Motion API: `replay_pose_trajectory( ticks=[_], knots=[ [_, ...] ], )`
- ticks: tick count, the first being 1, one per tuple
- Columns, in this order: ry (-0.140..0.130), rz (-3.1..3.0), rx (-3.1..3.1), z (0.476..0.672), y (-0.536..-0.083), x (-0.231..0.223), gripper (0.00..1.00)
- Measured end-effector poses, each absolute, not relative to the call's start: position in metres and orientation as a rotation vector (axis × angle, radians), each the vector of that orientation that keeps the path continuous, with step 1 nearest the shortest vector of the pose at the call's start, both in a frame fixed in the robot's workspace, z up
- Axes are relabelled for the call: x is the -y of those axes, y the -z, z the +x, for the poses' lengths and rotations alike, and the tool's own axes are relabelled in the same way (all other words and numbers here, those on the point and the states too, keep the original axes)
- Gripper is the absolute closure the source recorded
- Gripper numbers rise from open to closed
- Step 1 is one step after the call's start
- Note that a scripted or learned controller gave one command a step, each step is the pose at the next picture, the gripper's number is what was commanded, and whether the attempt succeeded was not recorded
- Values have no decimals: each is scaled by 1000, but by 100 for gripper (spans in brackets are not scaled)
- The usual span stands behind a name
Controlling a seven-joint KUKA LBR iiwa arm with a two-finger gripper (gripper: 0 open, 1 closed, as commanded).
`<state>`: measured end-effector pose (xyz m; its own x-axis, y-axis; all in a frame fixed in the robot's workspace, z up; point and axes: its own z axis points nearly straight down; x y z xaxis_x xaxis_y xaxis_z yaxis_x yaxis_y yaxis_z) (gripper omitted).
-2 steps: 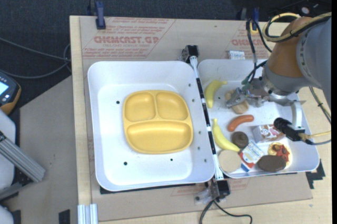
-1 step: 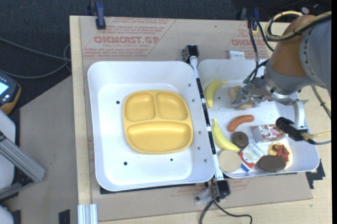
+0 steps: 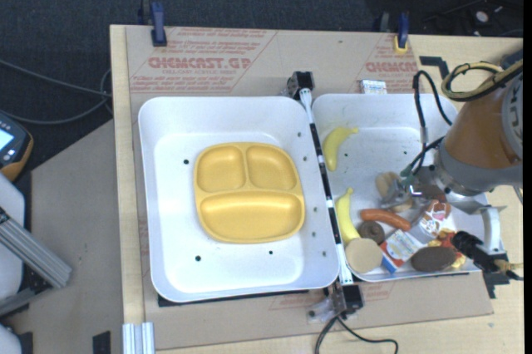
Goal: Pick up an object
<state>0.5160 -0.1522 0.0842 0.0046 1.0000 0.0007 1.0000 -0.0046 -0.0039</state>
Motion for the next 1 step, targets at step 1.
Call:
replay_pose_trajectory(
  ticks=[1],
  knots=[
    [19,-2216,2243,594,-192,63,100]
  ],
)
